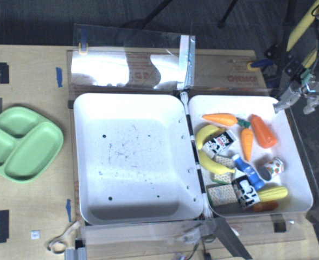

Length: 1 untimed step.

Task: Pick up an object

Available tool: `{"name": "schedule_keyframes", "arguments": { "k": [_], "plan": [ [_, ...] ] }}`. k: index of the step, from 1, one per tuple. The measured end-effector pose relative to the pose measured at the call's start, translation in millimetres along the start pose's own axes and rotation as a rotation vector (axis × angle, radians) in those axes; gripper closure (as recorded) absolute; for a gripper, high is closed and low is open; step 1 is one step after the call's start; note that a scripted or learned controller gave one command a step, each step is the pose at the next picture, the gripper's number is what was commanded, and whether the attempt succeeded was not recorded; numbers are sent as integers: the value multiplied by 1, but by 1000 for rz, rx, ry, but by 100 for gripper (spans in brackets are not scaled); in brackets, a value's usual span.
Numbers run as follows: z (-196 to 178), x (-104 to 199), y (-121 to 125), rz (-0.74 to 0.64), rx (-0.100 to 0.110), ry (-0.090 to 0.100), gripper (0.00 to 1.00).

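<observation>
At the upper right, beside the right bin [303,161], gripper [306,93] hovering; finger state impossible to tell. Approach step, probably. Objects well apart from it: carrot [220,119], banana [205,145]. Next: descending precisely over one.

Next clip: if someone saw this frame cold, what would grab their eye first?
Probably the bright heap of toy food in the right bin: carrots, a yellow banana and a corn cob crowded together. Next, the pale green divided plate on the wooden bench at far left. The gripper sits above that bin's upper right corner, away from the food.
</observation>
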State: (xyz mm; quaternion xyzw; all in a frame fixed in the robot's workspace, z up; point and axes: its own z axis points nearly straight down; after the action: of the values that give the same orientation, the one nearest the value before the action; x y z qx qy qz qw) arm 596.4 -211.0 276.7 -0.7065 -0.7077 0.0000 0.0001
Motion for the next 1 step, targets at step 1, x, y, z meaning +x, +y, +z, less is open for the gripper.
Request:
{"name": "schedule_keyframes", "arguments": {
  "k": [1],
  "plan": [
    [92,-11,41,-203,0,0,0]
  ]
}}
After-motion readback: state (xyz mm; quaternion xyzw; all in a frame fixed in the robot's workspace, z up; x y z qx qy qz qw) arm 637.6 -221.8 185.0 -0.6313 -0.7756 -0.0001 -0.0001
